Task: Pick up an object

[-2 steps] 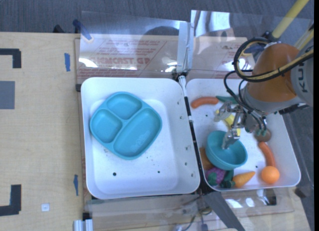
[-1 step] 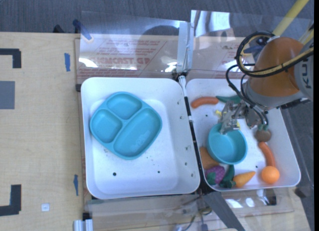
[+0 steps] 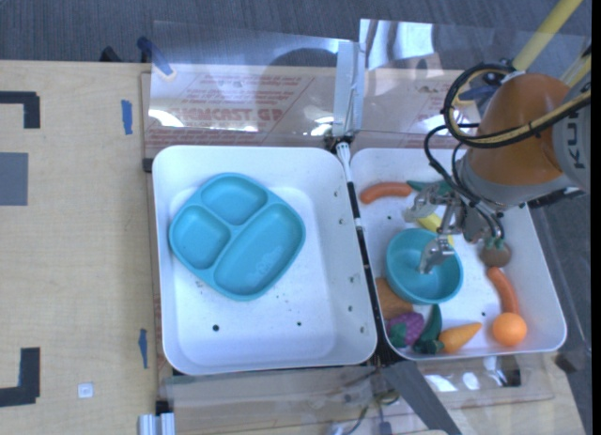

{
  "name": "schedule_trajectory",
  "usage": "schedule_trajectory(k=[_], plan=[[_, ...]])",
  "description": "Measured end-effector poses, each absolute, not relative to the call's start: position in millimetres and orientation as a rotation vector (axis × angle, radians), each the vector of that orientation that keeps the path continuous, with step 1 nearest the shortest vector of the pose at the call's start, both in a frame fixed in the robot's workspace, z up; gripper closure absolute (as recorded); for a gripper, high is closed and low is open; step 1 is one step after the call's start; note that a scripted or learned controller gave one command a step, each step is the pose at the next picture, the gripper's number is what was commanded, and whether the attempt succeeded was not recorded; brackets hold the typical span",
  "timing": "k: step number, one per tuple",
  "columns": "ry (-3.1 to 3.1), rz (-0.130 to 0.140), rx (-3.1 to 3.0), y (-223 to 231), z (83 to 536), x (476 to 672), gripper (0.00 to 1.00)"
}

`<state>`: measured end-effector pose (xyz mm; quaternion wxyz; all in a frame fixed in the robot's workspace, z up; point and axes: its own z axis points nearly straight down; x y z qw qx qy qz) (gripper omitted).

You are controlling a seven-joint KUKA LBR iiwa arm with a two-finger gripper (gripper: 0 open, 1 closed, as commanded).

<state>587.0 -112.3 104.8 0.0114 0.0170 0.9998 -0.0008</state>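
The hand [image 3: 439, 253] reaches down over the small round blue plastic bowl [image 3: 424, 269] in the right shallow white bin [image 3: 549, 306]; whether it is apart or together, or touching the bowl, I cannot tell. The grey arm with its orange band [image 3: 516, 128] comes in from the upper right, wrist angled downward. A divided blue plastic plate [image 3: 237, 234] lies in the left white bin [image 3: 319, 330].

A glossy blue plastic divided plate [image 3: 238, 235] lay in a smooth white plastic bin [image 3: 188, 330]; the bench [image 3: 66, 264] was pale matt wood.
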Motion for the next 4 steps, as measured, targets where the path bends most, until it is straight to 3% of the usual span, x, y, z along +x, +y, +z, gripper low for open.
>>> schedule_trajectory(k=[1, 2, 3, 4], plan=[[3.124, -0.004, 0.031, -96, 93, 604.7, 0.00], [3.119, 0.000, 0.174, -114, 93, 579.5, 0.00], [3.108, -0.003, 0.170, -114, 108, 583.3, 1.00], [3.114, -0.002, 0.171, -113, 104, 581.2, 0.00]])
